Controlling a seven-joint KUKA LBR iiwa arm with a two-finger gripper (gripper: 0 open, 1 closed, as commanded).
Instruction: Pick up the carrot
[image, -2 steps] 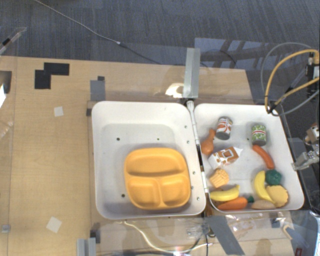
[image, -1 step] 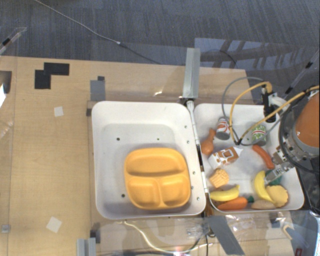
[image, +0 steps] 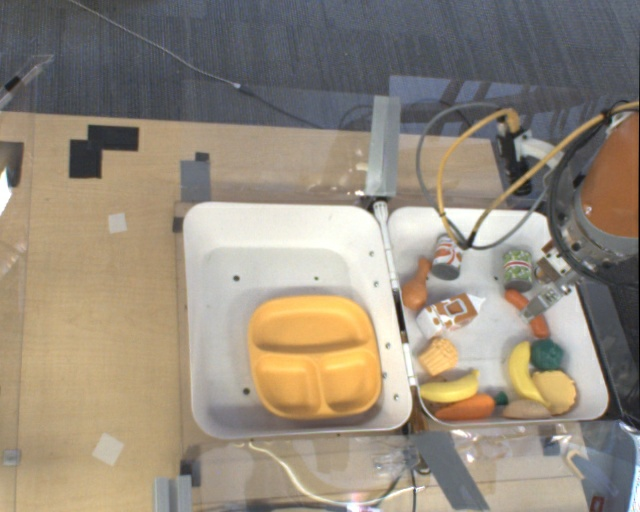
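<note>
Carrot (image: 465, 408) lies beneath a banana (image: 447, 387); fingers' (image: 543, 301) state unclear; labels seemingly unreadable.

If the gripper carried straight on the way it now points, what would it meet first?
The gripper points down into the right bin. It would probably first meet the small orange-red piece just below its tip, though depth is hard to judge here.

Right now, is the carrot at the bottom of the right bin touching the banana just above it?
Touching. The camera view shows the carrot lying directly against the lower edge of the banana, no bin floor visible between them.
</note>
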